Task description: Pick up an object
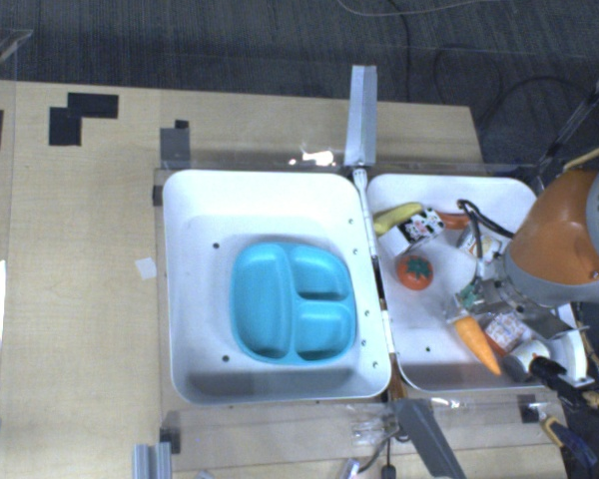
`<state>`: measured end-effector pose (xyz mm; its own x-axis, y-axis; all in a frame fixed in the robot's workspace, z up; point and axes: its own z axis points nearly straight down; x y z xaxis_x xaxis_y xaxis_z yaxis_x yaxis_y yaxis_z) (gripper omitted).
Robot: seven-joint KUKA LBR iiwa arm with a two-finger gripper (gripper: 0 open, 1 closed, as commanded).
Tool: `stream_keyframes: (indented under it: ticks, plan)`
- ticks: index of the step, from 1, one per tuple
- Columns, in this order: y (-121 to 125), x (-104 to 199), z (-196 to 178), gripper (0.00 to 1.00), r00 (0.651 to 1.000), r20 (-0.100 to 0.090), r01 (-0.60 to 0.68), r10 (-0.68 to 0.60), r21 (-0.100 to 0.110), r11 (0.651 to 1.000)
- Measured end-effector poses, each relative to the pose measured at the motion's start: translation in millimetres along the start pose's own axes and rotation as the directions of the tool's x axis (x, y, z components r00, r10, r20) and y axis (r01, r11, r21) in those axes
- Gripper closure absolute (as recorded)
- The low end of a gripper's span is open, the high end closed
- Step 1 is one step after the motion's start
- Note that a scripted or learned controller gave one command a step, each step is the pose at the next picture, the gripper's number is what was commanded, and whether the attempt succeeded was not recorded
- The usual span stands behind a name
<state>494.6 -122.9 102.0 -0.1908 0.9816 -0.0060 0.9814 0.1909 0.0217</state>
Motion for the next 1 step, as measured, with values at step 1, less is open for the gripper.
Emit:
stream_keyframes:
  ticks: [1]
  plan:
    - [39.2, 42.8, -87.9, 1.0, 1.0, -0.005, 0.021, -0.021, 0.016, 1.0]
